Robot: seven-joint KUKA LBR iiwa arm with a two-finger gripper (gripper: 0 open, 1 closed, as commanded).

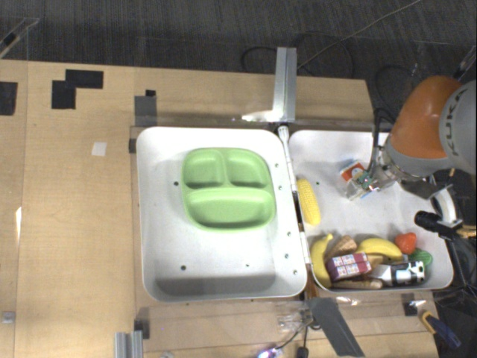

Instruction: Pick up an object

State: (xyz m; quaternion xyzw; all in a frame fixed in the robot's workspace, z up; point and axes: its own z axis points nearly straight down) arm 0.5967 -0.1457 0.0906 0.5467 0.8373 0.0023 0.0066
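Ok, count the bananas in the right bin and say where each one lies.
2. One banana curves along the right bin's lower left corner; the other banana lies across the middle of the toy pile at the near wall. The pile may hide more.

Both bins look like smooth white plastic with a faint sheen, the left bin [160, 222] holding a matt green plastic tray [226, 187]. The bench [67, 222] reads as pale wood-grain board, matt. A brushed metal post [286, 84] stands behind. The banana [380, 247] and corn cob [308, 202] look like glossy plastic
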